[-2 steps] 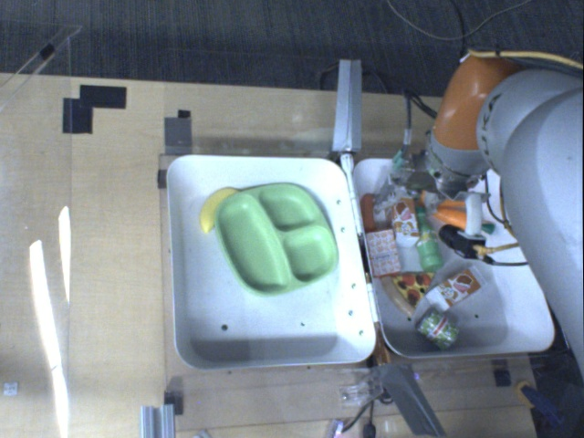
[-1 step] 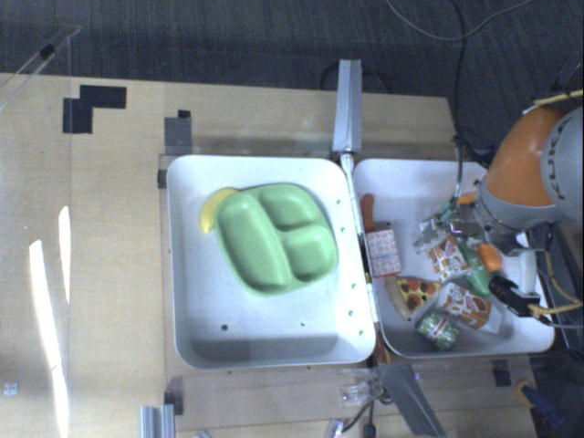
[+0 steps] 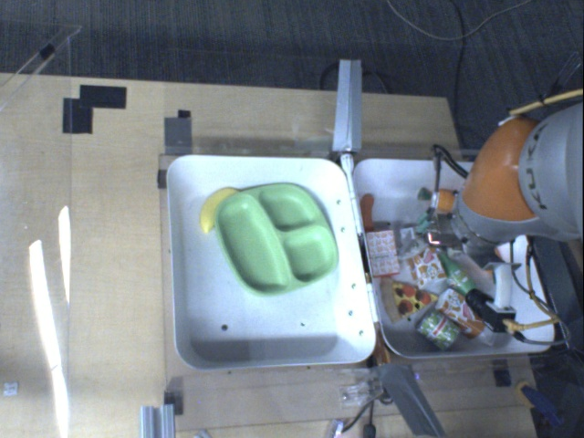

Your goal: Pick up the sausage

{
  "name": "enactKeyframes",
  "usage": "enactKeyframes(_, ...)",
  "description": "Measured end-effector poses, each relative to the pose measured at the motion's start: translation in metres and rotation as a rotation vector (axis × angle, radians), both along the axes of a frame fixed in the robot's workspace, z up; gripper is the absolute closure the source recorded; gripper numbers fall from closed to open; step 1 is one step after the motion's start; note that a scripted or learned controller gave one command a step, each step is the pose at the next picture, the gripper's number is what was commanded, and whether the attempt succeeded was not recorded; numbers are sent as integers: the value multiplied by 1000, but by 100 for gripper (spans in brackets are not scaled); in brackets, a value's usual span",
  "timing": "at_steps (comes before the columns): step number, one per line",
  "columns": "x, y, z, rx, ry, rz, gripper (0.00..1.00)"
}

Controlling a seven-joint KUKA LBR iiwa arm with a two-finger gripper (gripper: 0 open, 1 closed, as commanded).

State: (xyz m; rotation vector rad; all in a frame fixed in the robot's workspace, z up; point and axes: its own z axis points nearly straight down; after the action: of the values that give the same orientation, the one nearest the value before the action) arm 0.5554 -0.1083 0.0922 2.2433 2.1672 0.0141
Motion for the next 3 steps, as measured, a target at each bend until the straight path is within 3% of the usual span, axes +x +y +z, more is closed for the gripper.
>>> enactKeyframes(1,-54,8,2,-10,-12,14,0)
enactKeyframes(2,16,21,37,8,11,-91,0)
enactKeyframes(3,93,30,95,7,14,53,0)
